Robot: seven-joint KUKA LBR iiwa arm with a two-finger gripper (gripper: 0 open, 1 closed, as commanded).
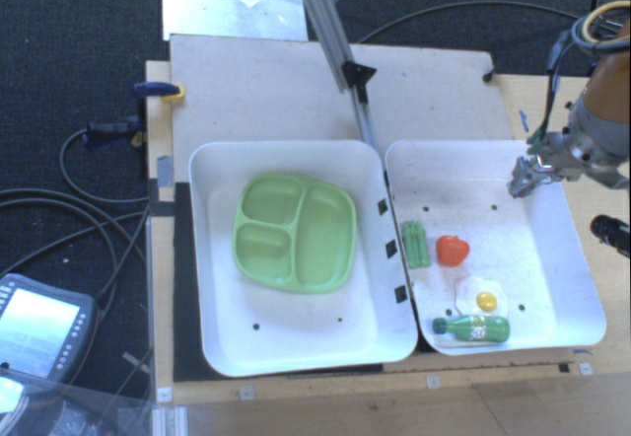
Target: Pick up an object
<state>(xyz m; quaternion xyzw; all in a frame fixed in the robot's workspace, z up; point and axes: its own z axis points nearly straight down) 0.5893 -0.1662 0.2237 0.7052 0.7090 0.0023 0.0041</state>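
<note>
The right bin [552,227] holds a green ridged piece [416,245] by its left wall, a red tomato-like toy [453,250] beside it, a fried egg toy [482,300] and a green bottle [473,328] lying along the front wall. My gripper [524,179] hangs over the bin's upper right part, well away from these objects, with nothing seen between its fingers. The arm enters from the right edge.
The left bin [217,227] carries a light green divided plate [295,233]. A grey metal pole [325,10] slants across the back of the bench down to the divider between the bins. Cables and a tablet [35,326] lie on the floor at the left.
</note>
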